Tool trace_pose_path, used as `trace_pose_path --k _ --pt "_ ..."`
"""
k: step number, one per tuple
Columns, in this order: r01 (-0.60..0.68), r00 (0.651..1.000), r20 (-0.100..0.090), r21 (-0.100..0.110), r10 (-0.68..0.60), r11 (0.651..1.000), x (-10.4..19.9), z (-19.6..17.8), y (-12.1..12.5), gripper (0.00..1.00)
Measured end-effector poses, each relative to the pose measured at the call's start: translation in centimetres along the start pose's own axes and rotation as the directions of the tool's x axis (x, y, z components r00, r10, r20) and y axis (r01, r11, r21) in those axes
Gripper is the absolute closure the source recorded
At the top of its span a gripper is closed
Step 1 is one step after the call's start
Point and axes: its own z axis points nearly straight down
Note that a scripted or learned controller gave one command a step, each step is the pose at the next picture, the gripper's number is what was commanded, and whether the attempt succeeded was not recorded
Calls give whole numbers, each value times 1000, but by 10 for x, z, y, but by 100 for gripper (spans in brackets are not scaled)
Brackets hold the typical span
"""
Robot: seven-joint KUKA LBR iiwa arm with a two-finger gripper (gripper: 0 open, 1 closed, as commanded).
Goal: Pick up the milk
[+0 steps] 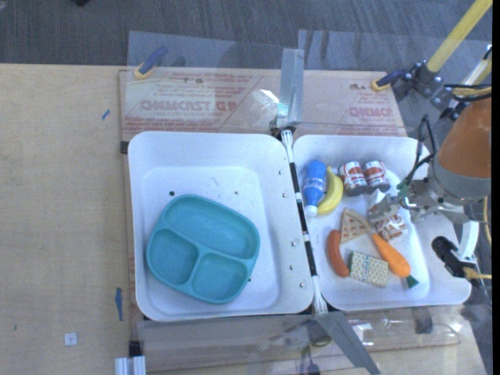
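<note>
Now milk (314, 184) lies well left of claw (388, 209).

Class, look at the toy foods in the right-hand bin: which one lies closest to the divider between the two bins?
The blue milk bottle, at the bin's left edge; the banana sits just right of it.

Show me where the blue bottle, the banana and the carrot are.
Blue bottle (314, 181), camera view, middle of its body.
Banana (333, 196), camera view, middle of its curve.
Carrot (391, 256), camera view, orange body.
</note>
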Motion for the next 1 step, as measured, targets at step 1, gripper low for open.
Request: trace_pose_path --k 1 --pt "-2 1000 1 -2 2 1000 -1 -10 0 100"
